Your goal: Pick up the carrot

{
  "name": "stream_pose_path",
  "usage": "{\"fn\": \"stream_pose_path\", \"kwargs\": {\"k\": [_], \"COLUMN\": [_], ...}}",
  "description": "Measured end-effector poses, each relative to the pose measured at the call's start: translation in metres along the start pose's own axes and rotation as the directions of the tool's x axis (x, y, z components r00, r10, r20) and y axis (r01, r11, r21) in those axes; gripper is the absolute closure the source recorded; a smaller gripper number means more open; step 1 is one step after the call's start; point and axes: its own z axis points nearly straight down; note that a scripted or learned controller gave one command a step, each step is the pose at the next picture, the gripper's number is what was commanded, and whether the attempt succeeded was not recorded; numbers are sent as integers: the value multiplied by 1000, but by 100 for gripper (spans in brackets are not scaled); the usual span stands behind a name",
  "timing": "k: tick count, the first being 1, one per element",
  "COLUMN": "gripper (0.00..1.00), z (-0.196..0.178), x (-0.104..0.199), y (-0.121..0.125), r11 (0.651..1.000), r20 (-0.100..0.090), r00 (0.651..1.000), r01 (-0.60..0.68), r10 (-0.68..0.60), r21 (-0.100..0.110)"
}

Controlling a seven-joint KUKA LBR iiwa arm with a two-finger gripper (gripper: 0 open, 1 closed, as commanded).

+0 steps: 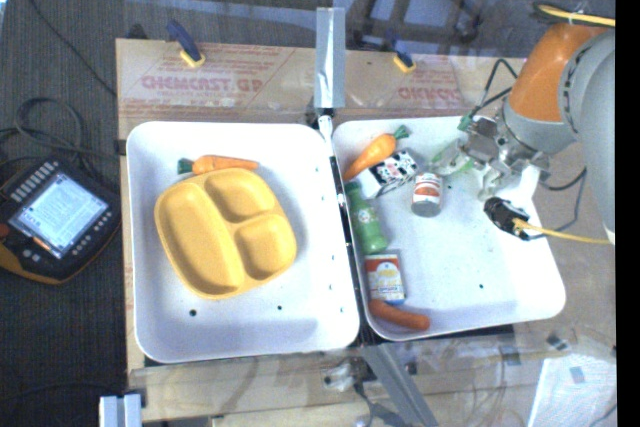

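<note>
The grey arm's gripper (487,165) hangs high; we cannot tell whether it is spread. The orange plastic carrot (368,153) lies well apart, view-left of the gripper, its green-topped end slanting towards the gripper.

We see two orange plastic carrots with green tops. One carrot (371,152) lies in the right white bin (520,287), near its upper left corner, tilted so its leafy end points up and right, its tip down toward the bin's left wall. The other carrot (222,164) lies almost level in the left white bin (160,330), touching the upper edge of a yellow divided plate (227,231).
</note>
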Motion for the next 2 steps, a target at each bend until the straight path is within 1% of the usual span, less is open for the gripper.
{"fn": "stream_pose_path", "kwargs": {"k": [1,2], "gripper": [0,0], "z": [17,2], "x": [20,-1], "y": [35,-7], "r11": [1000,977], "r20": [-2,-6], "r00": [1000,977], "r01": [-29,-213], "r10": [29,213], "r21": [2,-5]}}
